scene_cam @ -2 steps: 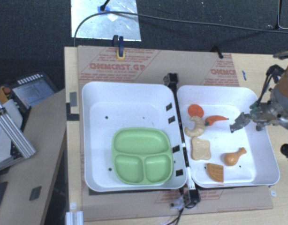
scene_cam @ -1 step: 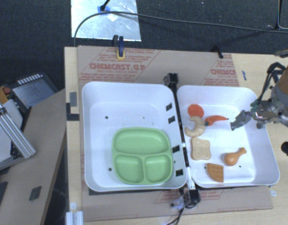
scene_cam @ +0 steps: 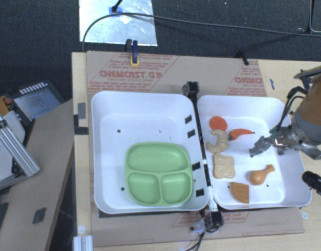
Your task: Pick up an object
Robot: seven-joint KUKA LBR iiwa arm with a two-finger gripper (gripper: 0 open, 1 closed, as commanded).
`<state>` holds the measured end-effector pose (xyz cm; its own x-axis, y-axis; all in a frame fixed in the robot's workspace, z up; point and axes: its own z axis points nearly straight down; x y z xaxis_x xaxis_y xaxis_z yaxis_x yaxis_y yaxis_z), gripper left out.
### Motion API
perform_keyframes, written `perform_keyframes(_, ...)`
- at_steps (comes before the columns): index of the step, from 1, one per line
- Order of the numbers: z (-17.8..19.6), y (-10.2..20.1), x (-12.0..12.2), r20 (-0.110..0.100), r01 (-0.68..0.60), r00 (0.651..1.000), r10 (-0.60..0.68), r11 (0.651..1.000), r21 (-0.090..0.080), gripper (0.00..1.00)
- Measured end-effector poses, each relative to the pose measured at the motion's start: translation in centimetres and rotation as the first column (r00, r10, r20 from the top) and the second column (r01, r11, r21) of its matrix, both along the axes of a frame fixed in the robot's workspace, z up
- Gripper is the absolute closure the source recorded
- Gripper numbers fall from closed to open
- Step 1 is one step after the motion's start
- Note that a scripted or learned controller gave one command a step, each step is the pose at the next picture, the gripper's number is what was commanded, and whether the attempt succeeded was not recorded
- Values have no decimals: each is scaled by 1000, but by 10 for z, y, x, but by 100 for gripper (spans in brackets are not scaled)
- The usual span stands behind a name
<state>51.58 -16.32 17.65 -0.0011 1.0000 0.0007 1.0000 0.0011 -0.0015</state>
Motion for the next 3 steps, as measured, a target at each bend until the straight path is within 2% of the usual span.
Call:
perform_keyframes(1, -61, -5, -3, -2, 1, 1000, -1, 1000, 0, 0)
perform_keyframes(2, -94, -5, -3, 0, 0, 1000, 0, 1000, 0, 0)
perform_keyframes(3, -81, -5, -2, 5, 0, 1000, 0, 1000, -2, 100)
